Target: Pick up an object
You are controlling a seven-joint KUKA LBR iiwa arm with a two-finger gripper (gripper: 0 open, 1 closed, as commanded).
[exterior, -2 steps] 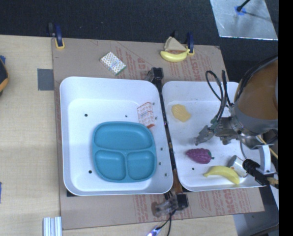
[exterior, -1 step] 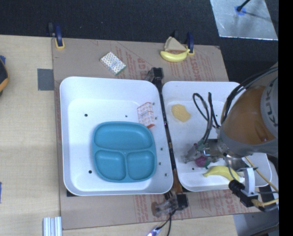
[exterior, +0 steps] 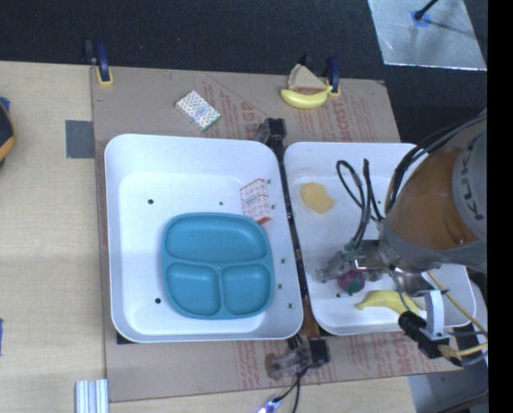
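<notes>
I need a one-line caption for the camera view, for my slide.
KUKA arm's claw lowered into the right bin near a yellow banana; a blue divided tray lies in the left bin.

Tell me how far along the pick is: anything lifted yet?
Done: the arm has reached into the right bin, and its hand is down near the bin floor beside a yellow banana-shaped item. In hand: nothing visibly held; the view is too cluttered there to see a grasp. Left: securing and lifting an object. The blue tray and small packet lie in the left bin.
</notes>
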